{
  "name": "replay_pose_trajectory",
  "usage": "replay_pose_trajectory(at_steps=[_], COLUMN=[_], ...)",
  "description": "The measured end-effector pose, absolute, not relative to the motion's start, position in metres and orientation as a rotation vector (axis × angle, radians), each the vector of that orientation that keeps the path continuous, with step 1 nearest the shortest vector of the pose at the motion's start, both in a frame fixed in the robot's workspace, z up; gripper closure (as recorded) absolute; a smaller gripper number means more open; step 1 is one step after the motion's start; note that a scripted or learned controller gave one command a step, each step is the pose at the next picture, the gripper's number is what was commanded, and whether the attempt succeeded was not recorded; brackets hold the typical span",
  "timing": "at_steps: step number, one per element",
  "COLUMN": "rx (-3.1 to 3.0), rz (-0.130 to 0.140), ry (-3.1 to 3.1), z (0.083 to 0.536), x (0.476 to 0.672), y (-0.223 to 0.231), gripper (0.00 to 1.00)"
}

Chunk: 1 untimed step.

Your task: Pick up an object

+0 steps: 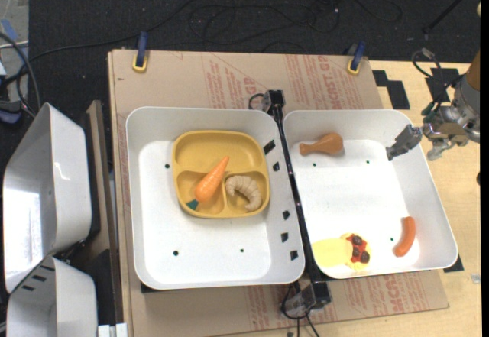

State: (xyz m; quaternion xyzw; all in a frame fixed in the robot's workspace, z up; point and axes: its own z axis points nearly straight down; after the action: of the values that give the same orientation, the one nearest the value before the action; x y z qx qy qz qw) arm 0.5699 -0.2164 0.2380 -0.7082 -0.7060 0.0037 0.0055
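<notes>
Bench [229, 76], cardboard-topped, bearing two shallow white bins side by side.

Left bin [153, 251]: holds a yellow divided plate [218, 146]. On the plate, an orange carrot [212, 179] lies slantwise across one compartment, and a pale curled shrimp [245, 191] sits in the compartment beside it.

Right bin [428, 198]: holds three loose items, well apart from one another. A brown drumstick [322, 146] lies near the far wall. A yellow flat piece with dark red bits on it [341, 250] sits at the near edge. An orange sausage [405, 237] lies near the near right corner.

Arm: reaches in from the right, wrist above the right bin's far right rim.

Gripper [428, 138]: one dark finger [402, 142] juts out over the rim; the other is hard to make out, so I cannot tell how wide the pincer stands. Nothing shows between the fingers.

Progress, as judged from where I stand: no object is lifted; all pieces rest in their bins. The whole pick remains to be done — choosing a piece, descending, closing, lifting. The drumstick and the sausage are the nearest candidates.
</notes>
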Motion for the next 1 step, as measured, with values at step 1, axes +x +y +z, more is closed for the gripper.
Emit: replay_pose_trajectory(at_steps=[1], rx=[-2.221], rz=[0.0], ry=[-2.223], z=[0.2461], x=[0.5727], y=[-0.2153], gripper=[0.0])
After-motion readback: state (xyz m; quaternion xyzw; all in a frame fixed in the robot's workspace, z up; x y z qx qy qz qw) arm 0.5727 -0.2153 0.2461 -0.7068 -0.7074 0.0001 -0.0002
